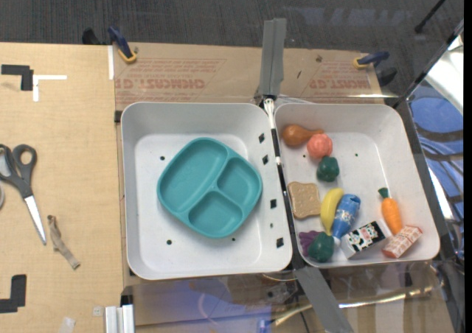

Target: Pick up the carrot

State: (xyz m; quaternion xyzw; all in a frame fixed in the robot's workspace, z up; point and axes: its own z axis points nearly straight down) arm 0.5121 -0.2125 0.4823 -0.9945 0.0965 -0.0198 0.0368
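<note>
One carrot [390,211] lies near the right bin's [413,149] right wall.

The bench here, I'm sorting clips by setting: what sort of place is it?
Probably a robot test lab, not a kitchen: toy food such as a carrot sits in a white bin, on cardboard held by clamps.

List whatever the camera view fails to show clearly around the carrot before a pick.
- Carrot: its lower end meets the red-and-white packet; touching or overlapping cannot be told.
- Purple item: partly covered by the dark green piece.
- Print on the black-and-white carton: too small to read.
</note>
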